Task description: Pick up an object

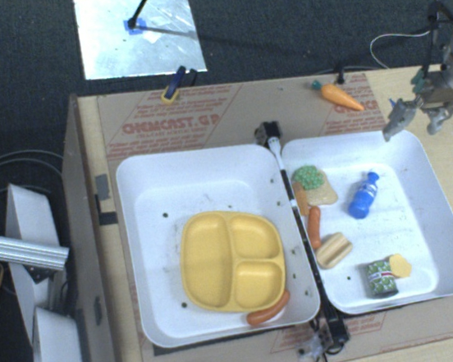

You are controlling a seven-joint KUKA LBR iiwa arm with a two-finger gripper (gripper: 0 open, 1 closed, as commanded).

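Spread-fingered and holding nothing, the gripper (413, 116) hangs over the right bin's (435, 190) far corner, while the blue bottle (363, 196) lies well inside it (probably light, stiff, slick plastic), best pinched across its round body, not its narrow cap.

A small blue plastic bottle (363, 196) lies tilted in the right white bin (435, 190), near a red sausage (314, 226).
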